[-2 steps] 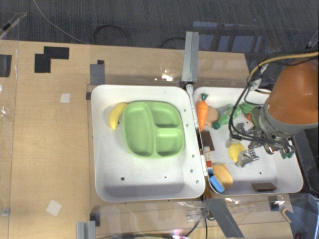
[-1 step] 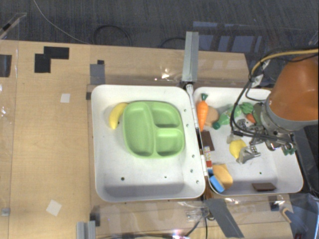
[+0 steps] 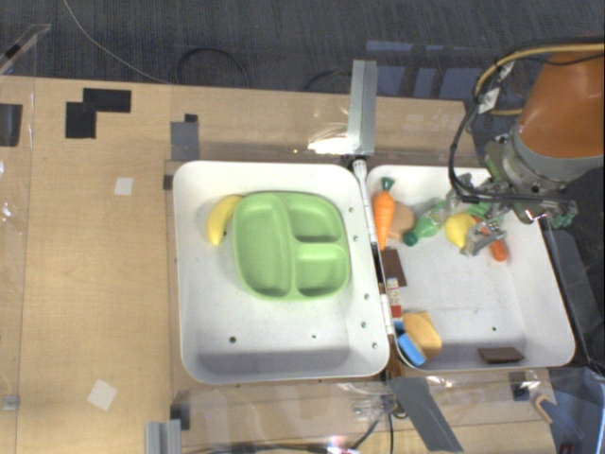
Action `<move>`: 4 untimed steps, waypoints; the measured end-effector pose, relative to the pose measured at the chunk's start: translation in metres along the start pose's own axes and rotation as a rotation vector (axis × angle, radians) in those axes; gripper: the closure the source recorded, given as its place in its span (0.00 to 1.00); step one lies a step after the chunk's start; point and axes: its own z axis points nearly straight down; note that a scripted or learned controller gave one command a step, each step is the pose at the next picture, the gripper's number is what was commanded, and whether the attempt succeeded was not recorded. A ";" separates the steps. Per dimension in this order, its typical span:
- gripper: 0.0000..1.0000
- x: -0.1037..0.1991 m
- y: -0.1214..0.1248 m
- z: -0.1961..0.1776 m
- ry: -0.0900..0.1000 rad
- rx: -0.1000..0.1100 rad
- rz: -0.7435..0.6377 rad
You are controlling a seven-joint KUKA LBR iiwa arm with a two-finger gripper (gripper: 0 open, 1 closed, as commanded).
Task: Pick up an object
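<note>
counter (image 3: 85, 282): two white bins side by side. left bin (image 3: 203, 348): green divided plate (image 3: 288, 244) at centre; banana (image 3: 222, 218) touching its left rim. right bin (image 3: 492, 310): carrot (image 3: 383, 214) at far left, by the wall; green bottle (image 3: 423, 225) just right of it; yellow lemon-like piece (image 3: 458, 230) and small orange piece (image 3: 498, 250) under the jaws (image 3: 487, 235); yellow block (image 3: 423, 332) and blue item (image 3: 409, 350) in near left corner; brown bar (image 3: 498, 355) at near edge. jaws low over the far right area; whether spread or pinching cannot be told.
</note>
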 end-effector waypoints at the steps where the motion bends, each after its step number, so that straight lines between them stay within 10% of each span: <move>1: 1.00 -0.003 0.000 -0.014 -0.011 0.004 -0.001; 2: 1.00 0.068 0.050 0.039 0.006 -0.002 0.349; 3: 1.00 0.052 -0.025 0.003 -0.001 0.004 0.262; 4: 1.00 0.100 0.001 0.017 0.004 0.000 0.243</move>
